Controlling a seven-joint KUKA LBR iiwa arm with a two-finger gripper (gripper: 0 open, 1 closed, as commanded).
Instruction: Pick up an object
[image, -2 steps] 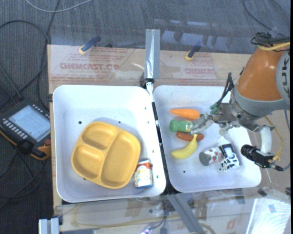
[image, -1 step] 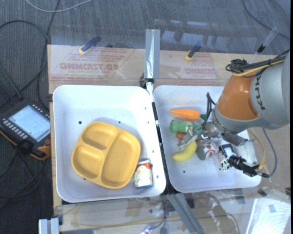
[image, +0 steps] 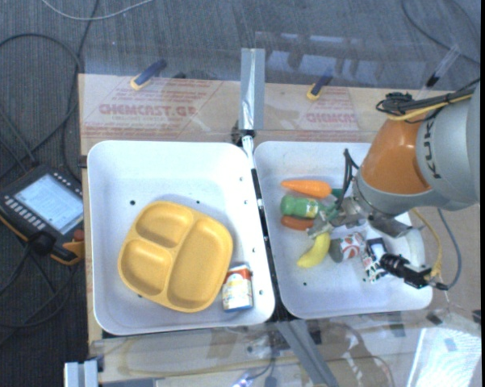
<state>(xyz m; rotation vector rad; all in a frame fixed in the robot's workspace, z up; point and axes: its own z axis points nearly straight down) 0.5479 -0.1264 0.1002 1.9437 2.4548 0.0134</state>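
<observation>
Right bin [image: 387,297]: a yellow banana [image: 315,251], a green item [image: 299,207] and an orange carrot [image: 307,188] lie clustered near its centre. My tool [image: 339,214] sits low just beside them; grip state cannot be determined (wrist blocks it). Left bin [image: 121,168]: a yellow divided tray [image: 176,254], a small carton [image: 237,288] touching it.

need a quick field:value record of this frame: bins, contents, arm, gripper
left bin: yellow tray; small can touching the tray's lower right corner
right bin: carrot, green item, orange item, banana, grey-red item
arm: over the right bin's right half
gripper: low among the toys, beside the green item; finger state unclear
held: nothing visibly held
outside bins: pendant left of the bench
</observation>
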